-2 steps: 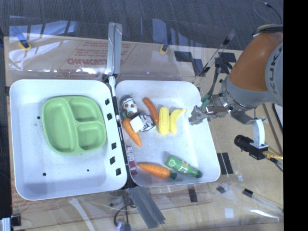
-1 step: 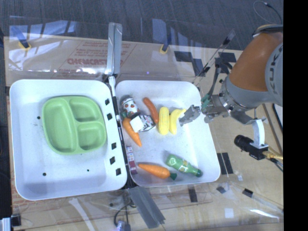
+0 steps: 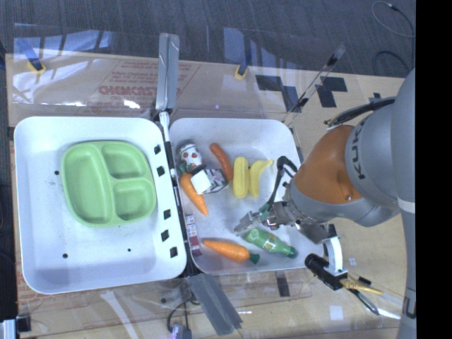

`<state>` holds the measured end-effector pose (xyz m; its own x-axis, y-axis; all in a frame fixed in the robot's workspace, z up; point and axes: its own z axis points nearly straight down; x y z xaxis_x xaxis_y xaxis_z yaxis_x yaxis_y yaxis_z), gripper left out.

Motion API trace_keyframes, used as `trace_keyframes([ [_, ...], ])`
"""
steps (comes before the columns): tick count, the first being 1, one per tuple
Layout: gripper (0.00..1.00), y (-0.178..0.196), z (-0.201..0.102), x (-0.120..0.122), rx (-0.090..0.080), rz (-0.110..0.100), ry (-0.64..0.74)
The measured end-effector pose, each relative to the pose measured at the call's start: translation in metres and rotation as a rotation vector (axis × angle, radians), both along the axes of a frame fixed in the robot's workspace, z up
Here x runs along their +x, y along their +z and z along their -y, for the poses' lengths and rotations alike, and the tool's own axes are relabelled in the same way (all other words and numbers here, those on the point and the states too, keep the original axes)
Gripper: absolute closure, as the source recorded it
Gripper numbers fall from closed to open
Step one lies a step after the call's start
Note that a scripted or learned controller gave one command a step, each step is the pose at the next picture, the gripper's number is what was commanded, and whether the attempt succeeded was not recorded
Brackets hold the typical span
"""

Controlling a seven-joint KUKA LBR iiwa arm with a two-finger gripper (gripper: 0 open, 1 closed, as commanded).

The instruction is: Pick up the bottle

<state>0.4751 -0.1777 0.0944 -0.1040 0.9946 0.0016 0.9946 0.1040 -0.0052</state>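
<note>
Camera view from above: we see the grey arm (image 3: 385,161) with its orange band coming in from the right and bending down over the near right corner of the right bin (image 3: 275,129). Beside that bin sits the left bin (image 3: 42,260), and in it lies a green divided plate (image 3: 109,182), flat, a little toward the far left of the bin floor.

The right bin holds the smaller things. Along its left side we find a carrot (image 3: 193,193) lying slanted, and near the front wall a second carrot (image 3: 227,251) lies almost level. A third, redder carrot (image 3: 222,162) lies slanted toward the far middle. Just right of it two yellow bananas (image 3: 248,176) lie side by side, close together. A small round toy with a painted face (image 3: 188,157) sits at the far left, and just below it a white block (image 3: 205,181) rests against the first carrot.

The bottle (image 3: 268,241) is green and lies on its side on the floor of the right bin, near the front right corner, its cap end pointing right. The gripper (image 3: 254,219) hangs just above and to the left of it, very near its upper end. We cannot tell whether the tool is released or clenched, and we see nothing held in it.
</note>
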Motion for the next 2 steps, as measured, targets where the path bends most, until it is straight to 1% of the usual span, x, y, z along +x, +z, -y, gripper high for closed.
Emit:
trace_keyframes([
  [1,1.0,0.011,0.0,0.001,0.0,0.001,0.004],
  [2,1.0,0.118,-0.042,0.029,-0.001,0.005,-0.357],
])
